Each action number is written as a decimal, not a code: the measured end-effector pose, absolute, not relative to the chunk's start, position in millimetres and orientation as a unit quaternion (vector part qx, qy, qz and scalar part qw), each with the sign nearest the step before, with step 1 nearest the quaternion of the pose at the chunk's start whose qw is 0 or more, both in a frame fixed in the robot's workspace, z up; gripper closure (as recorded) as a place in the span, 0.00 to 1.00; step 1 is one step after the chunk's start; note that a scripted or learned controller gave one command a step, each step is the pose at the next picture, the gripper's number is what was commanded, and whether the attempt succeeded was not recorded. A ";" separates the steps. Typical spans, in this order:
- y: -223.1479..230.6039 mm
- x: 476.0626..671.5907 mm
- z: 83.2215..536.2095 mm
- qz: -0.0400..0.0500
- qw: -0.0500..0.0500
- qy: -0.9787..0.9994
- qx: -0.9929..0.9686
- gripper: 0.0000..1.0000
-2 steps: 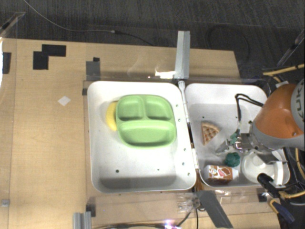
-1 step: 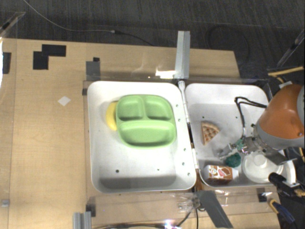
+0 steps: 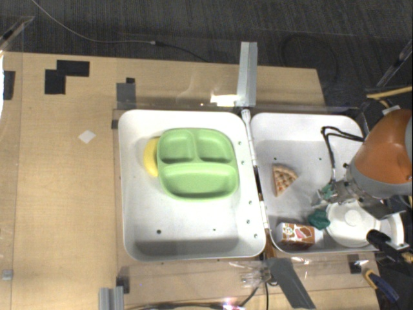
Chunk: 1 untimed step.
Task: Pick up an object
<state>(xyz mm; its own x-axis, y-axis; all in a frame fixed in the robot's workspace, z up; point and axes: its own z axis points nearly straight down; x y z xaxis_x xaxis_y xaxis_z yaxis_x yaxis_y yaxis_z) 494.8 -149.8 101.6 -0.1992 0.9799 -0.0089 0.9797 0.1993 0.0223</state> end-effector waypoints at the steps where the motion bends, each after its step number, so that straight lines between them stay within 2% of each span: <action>1: -137.3 491.7 90.6 0.002 0.009 0.860 0.510 1.00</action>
<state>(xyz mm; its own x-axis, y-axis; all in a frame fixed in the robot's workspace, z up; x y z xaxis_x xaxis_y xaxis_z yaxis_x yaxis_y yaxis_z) 491.7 -137.3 90.6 -0.4805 0.8769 -0.0139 0.8768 0.4806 0.0120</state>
